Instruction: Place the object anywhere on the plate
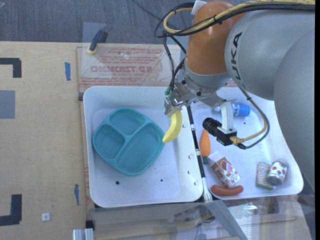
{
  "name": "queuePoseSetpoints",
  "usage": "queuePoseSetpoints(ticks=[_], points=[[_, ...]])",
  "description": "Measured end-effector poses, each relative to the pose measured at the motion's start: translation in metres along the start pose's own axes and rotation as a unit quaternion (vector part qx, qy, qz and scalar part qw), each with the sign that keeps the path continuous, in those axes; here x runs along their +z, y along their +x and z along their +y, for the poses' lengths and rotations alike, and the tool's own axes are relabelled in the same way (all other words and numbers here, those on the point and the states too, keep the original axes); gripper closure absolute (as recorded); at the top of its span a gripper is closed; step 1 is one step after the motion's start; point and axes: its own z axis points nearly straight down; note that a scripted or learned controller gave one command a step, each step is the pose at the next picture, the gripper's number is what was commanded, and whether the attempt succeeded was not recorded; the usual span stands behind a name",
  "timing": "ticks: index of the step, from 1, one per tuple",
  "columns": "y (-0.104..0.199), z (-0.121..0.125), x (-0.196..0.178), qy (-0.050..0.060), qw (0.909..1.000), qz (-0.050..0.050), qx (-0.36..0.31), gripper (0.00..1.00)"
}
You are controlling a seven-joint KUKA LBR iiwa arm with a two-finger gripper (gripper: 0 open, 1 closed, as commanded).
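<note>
A teal divided plate (pixel 129 140) lies in the left bin (pixel 100 189). A yellow banana (pixel 173 126) hangs by its upper end from my gripper (pixel 173 105), just past the plate's right rim and above the bin floor. The gripper is shut on the banana's top. The arm's orange band and grey wrist cover the area above it.
The right bin (pixel 292 184) holds an orange carrot (pixel 205 142), a small printed carton (pixel 226 171), a sausage (pixel 227 189), a can (pixel 276 173) with a small packet beside it, and a blue-and-white bottle (pixel 239 109). A black cable connector (pixel 218 130) hangs over that bin.
</note>
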Motion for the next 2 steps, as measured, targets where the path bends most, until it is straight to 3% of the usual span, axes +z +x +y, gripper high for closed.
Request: queuePoseSetpoints(ticks=[1,2], points=[[0.0841,0.0595,0.0518,-0.001,0.9845,0.0,-0.175,1.0],[0.0844,0.0595,0.0517,-0.001,0.9845,0.0,-0.176,0.0]])
